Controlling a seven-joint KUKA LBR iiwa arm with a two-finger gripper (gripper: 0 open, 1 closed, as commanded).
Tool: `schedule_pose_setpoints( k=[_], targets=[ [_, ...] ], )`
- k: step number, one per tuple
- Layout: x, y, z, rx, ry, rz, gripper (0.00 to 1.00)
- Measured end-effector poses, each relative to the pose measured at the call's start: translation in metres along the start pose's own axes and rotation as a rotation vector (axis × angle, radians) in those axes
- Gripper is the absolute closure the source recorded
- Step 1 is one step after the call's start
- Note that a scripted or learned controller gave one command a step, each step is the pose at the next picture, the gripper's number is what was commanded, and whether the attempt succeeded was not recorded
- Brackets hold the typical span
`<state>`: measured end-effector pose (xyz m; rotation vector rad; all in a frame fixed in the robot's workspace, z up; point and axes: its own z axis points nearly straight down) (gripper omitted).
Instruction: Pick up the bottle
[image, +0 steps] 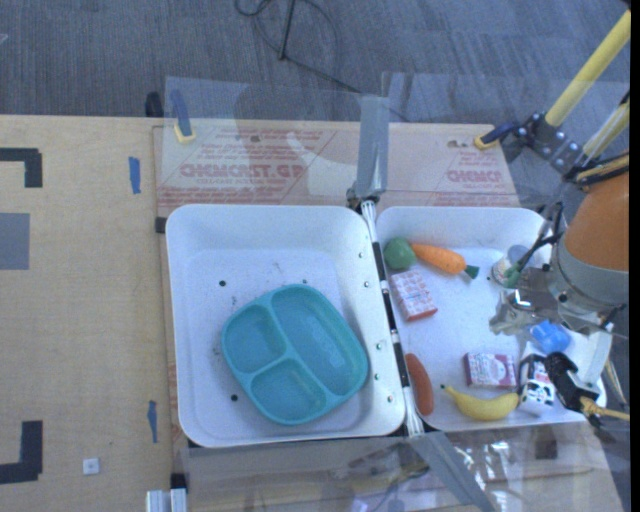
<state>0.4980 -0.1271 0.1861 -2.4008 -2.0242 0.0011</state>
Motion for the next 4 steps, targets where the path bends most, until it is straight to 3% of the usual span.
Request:
schedule_pose_setpoints(
  k=[1, 2, 3, 4],
  targets=[
    [-0.052, 0.066, -0.054, -0.005, -0.002, -0.179, 1.00],
    [-0.078, 0.001, 0.092, -0.004, 0.000, -0.224, 1.00],
    [-0.083, 0.084, -0.105, -0.004, -0.002, -0.030, 1.00],
    [-0.082, 0.084, -0.104, -0.003, -0.002, -0.032, 0.00]
  ],
)
